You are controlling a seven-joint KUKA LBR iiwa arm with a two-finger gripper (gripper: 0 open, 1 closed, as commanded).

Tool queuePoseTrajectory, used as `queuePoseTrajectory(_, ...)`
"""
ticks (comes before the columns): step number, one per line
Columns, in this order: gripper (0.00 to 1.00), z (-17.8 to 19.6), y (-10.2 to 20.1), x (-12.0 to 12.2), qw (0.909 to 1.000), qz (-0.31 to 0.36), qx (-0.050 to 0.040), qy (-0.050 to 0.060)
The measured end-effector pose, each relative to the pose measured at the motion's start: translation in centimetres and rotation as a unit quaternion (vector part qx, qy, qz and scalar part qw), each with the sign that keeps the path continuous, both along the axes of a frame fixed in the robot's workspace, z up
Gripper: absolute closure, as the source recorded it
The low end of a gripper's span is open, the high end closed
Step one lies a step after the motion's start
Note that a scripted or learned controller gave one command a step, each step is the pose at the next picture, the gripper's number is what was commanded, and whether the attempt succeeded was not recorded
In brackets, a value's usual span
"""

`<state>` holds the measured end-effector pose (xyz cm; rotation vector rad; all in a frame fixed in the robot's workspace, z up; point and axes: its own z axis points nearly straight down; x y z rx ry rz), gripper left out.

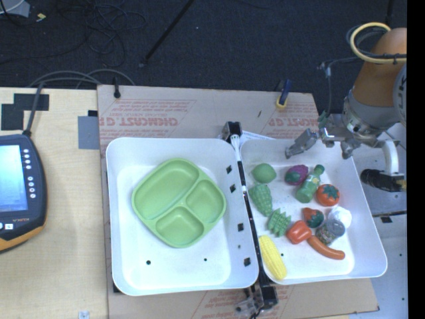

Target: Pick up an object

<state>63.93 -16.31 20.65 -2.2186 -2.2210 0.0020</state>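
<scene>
Toy foods crowd the right bin, while the left bin carries a light green divided plate with three compartments, lying flat near its middle. In the right bin, a round green fruit sits near the upper left, with a bumpy green vegetable just below it and a spiky green piece lower still. A yellow corn cob lies along the bin's lower left wall. Toward the middle and right are a purple eggplant-like piece, a green bottle-shaped toy leaning against it, and a red tomato just beside the bottle. Below them cluster a red pepper, a grey-and-white lump too blurred to name, and an orange-red sausage-shaped piece nearest the lower edge. The gripper hangs above the bin's upper rim, over the cardboard and the far edge of the bin — well apart from every toy, with nothing between its fingers. They are splayed wide, one reaching left and one right. A tablet-like pendant rests on the wooden bench at far left.
</scene>
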Motion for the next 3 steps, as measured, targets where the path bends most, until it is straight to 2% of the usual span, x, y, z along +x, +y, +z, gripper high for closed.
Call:
queuePoseTrajectory(1,0.00,-10.9,-4.2,-2.3,1.0000,0.002,0.0029,0.000)
queuePoseTrajectory(2,0.00,-11.8,-4.2,-8.6,1.0000,0.004,0.0066,-0.001)
queuePoseTrajectory(3,1.00,-10.9,-4.8,-8.7,1.0000,0.000,0.0017,0.000)
